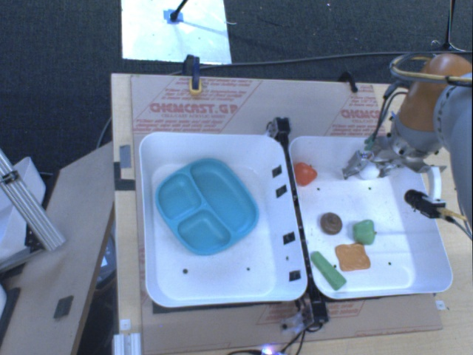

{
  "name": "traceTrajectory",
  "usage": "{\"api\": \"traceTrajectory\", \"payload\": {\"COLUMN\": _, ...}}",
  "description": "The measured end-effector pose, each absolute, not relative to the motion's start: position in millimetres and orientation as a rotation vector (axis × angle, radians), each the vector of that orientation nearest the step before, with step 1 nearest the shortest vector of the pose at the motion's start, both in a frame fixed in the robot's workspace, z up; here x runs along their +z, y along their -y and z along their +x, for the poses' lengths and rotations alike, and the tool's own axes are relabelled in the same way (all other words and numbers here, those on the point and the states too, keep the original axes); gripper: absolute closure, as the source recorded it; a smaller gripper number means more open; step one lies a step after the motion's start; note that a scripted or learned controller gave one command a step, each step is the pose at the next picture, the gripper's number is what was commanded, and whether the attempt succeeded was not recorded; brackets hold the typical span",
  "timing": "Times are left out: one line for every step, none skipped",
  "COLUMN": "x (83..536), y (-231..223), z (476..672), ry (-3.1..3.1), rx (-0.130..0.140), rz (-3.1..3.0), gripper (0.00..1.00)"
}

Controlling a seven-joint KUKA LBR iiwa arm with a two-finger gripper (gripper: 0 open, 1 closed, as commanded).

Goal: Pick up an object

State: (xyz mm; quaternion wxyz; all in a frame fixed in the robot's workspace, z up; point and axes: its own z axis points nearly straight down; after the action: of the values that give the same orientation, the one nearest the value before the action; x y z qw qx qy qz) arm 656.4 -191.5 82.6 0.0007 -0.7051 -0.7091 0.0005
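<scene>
The arm (436,98) is cut off by the right edge; the end effector's (362,168) grip is too small to tell.

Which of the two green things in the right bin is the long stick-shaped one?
The green stick by the bin's front left corner; the other green piece is short and chunky.

Red "CHEMCAST GP" lettering is printed on the clear protective sheet (222,98) covering the bench board beyond the left bin, and repeats, partly cut off, at the far right beside the arm.
</scene>
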Motion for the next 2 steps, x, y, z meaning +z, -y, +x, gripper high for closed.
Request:
{"api": "traceTrajectory", "payload": {"x": 96.4, "y": 192.0, "z": 658.1, "ry": 2.233, "rx": -0.002, "rz": -2.214, "gripper": 1.00}}
{"api": "traceTrajectory", "payload": {"x": 146.1, "y": 184.6, "z": 665.6, "ry": 2.233, "rx": -0.007, "rz": -2.219, "gripper": 1.00}}
